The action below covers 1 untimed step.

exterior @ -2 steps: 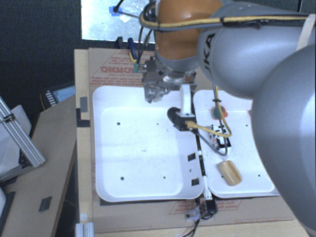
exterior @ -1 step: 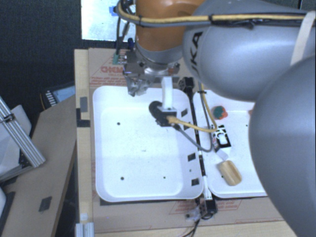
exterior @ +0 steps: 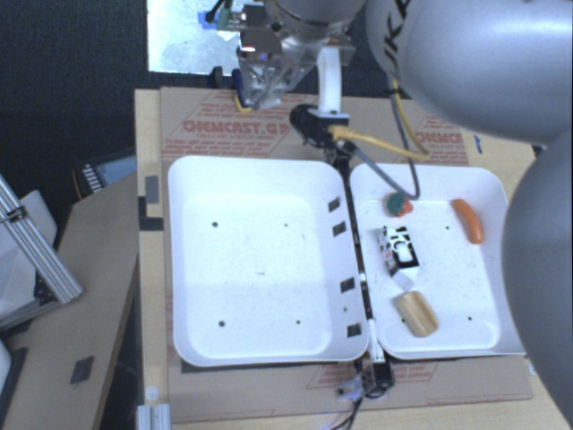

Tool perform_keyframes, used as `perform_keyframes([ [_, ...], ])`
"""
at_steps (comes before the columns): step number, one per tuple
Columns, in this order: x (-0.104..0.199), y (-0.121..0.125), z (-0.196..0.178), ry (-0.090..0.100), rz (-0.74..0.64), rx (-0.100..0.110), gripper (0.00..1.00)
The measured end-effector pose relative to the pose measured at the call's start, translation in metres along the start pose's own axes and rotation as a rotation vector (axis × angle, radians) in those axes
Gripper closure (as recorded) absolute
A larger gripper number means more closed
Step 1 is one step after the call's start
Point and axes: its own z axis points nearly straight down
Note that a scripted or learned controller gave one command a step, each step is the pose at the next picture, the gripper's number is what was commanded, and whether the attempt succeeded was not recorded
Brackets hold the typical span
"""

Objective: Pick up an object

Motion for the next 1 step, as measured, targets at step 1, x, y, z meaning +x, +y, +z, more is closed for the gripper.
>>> perform_keyframes([
  [1,-0.0008,0.0167,0.0122,-0.005,0.004,0.012,1.0],
])
